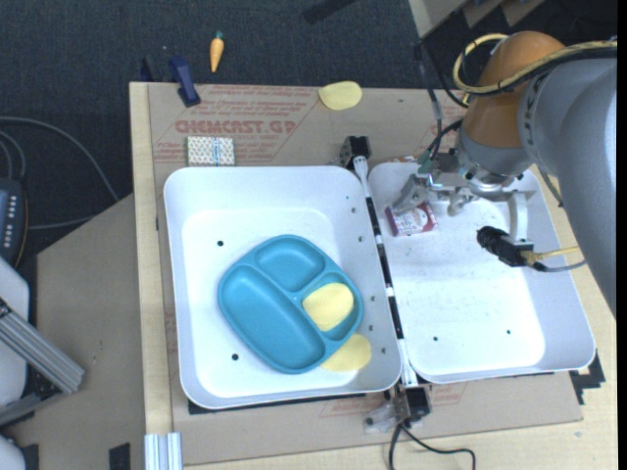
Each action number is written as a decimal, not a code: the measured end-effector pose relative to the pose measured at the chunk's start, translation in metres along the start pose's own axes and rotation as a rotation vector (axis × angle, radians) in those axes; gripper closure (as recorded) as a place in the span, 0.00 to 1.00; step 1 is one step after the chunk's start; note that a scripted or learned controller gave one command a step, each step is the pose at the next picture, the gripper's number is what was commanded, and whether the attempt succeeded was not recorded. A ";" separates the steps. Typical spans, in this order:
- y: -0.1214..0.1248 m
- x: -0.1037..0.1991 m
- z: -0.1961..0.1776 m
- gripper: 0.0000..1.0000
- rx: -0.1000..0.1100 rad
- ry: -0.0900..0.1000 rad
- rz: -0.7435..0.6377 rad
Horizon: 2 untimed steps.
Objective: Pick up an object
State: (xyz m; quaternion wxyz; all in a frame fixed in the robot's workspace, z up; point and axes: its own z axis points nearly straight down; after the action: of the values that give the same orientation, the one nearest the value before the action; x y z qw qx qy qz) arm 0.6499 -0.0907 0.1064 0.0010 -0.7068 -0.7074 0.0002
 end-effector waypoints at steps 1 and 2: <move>0.019 -0.003 0.017 0.00 -0.008 -0.001 -0.002; 0.021 -0.003 0.005 1.00 -0.016 -0.004 -0.003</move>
State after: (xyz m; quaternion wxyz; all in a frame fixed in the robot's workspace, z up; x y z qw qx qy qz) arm 0.6710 -0.0935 0.1014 -0.0062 -0.7059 -0.7083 -0.0042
